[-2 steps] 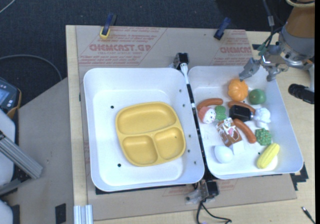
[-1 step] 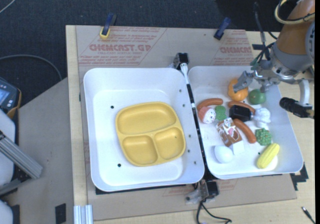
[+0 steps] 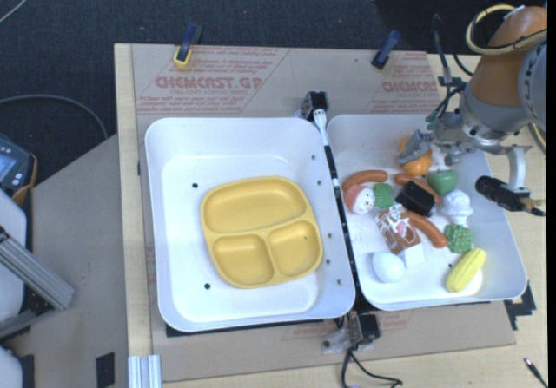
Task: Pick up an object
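The right bin (image 3: 499,282) holds a heap of toy foods. Among them are an orange piece (image 3: 417,164), a green pepper-like piece (image 3: 442,180), a black block (image 3: 415,198), a sausage (image 3: 365,177), a small gingerbread house (image 3: 398,229), a white egg (image 3: 388,266), a yellow corn cob (image 3: 465,269) and a green broccoli (image 3: 459,239). My gripper (image 3: 437,152) hangs low over the bin's far right part, right above the orange and green pieces. The wrist hides whether anything is in its grasp.
A yellow three-compartment plate (image 3: 259,230) lies in the left bin (image 3: 174,161). A black clip (image 3: 314,103) sits where the two bins meet at the back. Blue clamps (image 3: 186,44) (image 3: 386,49) hold the cardboard's far edge. A black part (image 3: 499,194) of the arm overhangs the right bin's rim.
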